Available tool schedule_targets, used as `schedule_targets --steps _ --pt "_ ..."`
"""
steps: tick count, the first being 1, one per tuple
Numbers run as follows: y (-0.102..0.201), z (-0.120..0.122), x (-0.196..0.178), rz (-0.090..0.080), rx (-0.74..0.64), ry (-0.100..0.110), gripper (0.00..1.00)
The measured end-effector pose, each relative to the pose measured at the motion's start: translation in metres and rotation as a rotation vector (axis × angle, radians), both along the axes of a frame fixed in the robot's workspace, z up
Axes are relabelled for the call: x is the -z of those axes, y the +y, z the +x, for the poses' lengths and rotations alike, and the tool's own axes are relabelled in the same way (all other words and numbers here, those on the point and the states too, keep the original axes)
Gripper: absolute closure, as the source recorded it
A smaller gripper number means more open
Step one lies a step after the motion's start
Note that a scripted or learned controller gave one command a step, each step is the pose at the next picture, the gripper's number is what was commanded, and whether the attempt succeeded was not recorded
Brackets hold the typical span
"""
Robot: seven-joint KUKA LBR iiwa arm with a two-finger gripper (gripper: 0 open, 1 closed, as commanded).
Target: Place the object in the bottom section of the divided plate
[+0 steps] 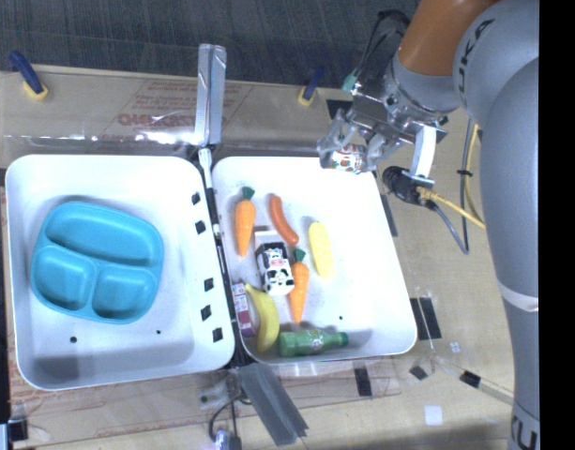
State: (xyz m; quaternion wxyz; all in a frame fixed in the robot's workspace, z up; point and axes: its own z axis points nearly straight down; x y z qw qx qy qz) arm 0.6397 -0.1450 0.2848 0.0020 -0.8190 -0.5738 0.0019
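Gripper point(348, 155) hovers at the far edge of the right bin point(392, 279), and a small red-and-white object point(349, 161) seems to sit between its fingers, though the blur leaves this uncertain. A clean step means carrying it left over the divider without tilting, then lowering above the blue divided plate point(98, 260) in the left bin point(24, 336), aiming for the section nearest the camera before letting go.

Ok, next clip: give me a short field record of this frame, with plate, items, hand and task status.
plate: blue divided plate in left bin, nothing in it
right bin: three carrots, yellow piece, banana, green bottle, milk carton
hand: over right bin's top edge, a small item at its tips, grip unclear
status: not yet placed
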Motion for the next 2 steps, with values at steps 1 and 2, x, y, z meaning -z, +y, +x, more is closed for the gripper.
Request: schedule_targets --steps 1,2 --pt "0.07 0.004 0.071 -0.001 0.09 0.001 1.0" --pt "0.138 0.009 0.093 0.001 -0.404 -0.001 1.0"
